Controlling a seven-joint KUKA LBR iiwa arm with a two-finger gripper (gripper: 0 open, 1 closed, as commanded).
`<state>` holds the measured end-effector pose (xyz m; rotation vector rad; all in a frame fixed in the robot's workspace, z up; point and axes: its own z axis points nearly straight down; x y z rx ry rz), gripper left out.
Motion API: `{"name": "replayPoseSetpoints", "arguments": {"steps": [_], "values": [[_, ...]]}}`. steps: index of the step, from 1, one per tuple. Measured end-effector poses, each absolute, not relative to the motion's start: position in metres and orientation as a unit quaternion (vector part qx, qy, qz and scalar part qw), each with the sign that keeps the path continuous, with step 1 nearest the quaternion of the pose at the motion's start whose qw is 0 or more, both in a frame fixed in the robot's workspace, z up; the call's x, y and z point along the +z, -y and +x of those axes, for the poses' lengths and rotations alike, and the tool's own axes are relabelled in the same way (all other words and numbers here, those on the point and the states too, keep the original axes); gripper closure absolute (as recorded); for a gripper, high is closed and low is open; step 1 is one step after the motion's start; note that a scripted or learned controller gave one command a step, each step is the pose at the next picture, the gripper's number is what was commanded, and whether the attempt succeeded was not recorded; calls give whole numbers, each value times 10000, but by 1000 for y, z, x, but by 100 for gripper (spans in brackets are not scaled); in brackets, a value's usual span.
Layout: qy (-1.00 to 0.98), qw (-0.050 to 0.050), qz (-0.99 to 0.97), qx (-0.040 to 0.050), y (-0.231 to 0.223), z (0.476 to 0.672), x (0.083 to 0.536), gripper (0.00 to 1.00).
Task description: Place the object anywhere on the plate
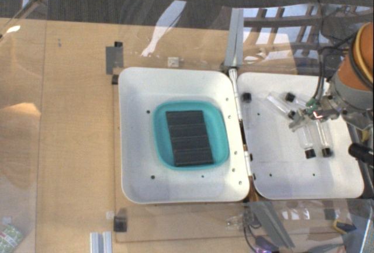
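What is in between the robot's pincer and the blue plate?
In the camera view, between the pincer and the teal plate lie bare white bin floor and the two bins' touching rims.

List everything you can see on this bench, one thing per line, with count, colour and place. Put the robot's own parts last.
bins: two, white, shallow, side by side on the bench.
plate: one, teal, squarish, in the middle of the left bin.
block: one, dark grey and ribbed, lying flat on the plate.
bench: one, light wood, under both bins.
clamps: small dark grey fittings on the bench by the left bin's corners.
arm: one, grey with an orange band, coming in from the right edge.
gripper: one, clear fingers with black tips, over the right bin, pointing toward the near side; nothing seen between the fingers.
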<state>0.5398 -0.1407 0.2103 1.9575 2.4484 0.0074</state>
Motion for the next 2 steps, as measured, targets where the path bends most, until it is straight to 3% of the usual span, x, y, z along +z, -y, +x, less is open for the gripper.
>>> {"name": "replayPoseSetpoints", "arguments": {"steps": [1,2], "values": [[-8218,33,5698,22,96,530,101,100],[-8265,30,5630,24,17,506,186,100]]}}
